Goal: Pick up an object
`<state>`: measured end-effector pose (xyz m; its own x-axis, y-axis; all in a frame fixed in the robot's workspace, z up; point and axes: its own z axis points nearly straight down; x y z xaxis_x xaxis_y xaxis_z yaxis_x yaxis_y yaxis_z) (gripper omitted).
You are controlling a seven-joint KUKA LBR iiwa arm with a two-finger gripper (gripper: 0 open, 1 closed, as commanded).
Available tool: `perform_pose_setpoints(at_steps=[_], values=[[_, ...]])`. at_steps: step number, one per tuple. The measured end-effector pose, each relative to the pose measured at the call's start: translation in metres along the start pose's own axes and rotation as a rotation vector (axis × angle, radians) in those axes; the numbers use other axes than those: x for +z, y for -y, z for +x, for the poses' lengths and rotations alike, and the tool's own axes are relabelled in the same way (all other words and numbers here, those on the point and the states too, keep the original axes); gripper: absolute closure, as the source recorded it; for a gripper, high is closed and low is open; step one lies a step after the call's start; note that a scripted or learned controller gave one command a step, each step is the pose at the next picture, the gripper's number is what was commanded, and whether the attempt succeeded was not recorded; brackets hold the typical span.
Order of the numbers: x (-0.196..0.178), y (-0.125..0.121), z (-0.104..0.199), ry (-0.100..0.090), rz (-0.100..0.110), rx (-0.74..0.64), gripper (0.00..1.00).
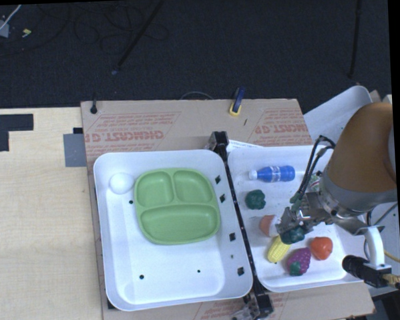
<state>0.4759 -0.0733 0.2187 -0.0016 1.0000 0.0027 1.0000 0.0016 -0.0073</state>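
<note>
Over the right bin (340, 276), the arm reaches in from the right with the gripper (290, 229) low among the toys. Its jaws close on a dark green toy (293, 236), which sits between the fingers just above the yellow corn (278, 250). A pinkish piece (267, 224) lies just left of the gripper. Near the bin's front lie a purple grape bunch (299, 260) and a red tomato (321, 248), side by side. Farther back sit a dark green vegetable (255, 200) and a blue bottle (274, 174) on its side. On the left bin (119, 274) rests a green divided plate (177, 206), with a white ball (121, 183) at its far left corner.
</note>
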Motion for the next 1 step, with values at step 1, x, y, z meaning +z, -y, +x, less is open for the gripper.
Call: perform_pose_setpoints(at_steps=[1], values=[[-0.0142,-0.0076,-0.0011,0.002,-0.005,0.0,1.0]])
